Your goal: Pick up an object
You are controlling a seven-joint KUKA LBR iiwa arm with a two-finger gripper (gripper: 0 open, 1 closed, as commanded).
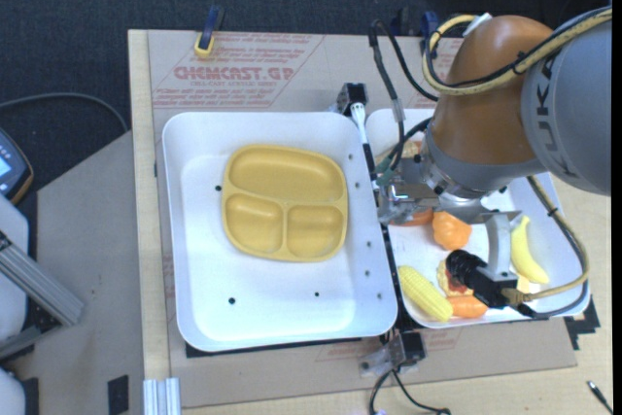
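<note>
The right bin [384, 126] holds several toy foods. A yellow corn cob [425, 293] lies near its front left corner. An orange fruit [450, 230] sits mid-bin, with a yellow banana [528, 251] to its right. An orange carrot-like piece [467, 308] rests at the front rim. My gripper [395, 197] hangs low over the left side of this bin, close to the dividing wall and just left of the orange fruit. The arm's wrist hides the back half of the bin.
The left bin [185, 238] bears a yellow divided plate [285, 202] in its middle. A black clamp [351, 98] sits at the back where the two bins meet. Cables loop above the right bin behind the arm.
</note>
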